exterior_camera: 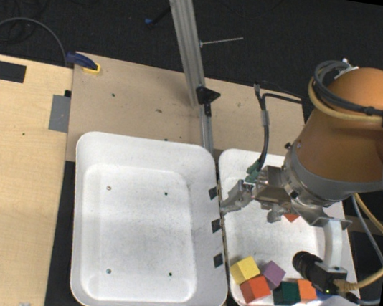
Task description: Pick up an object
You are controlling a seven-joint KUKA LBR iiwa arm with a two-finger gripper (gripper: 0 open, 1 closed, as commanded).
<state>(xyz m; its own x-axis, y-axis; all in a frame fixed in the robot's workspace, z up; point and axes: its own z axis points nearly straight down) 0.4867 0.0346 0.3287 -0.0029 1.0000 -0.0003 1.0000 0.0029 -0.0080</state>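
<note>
From my feed I see the arm (348,131) coming in from the right of the frame, its orange band filling the upper right and hanging over the right bin (247,167). The claw (243,193) sits just left of the wrist, over the upper left part of that bin, close to the wall it shares with the left bin (139,223). The metal parts there are small and jumbled, so I cannot tell whether the claw is released or clenched, and I see nothing I could call held.

The blocks lie bunched along the lower edge of the right bin, in the lower right of the frame. A yellow block (245,268) sits at the left of the group, with a red block (254,288) touching it just below. A purple block (273,273) lies just right of the yellow one. A green block (287,293) and an orange block (307,290) follow to the right, near a black fitting (311,269) on the arm. A small red piece (290,217) peeks out under the wrist; I cannot tell what it is.

The left bin rests on the counter (142,100) in the middle of the frame.
</note>
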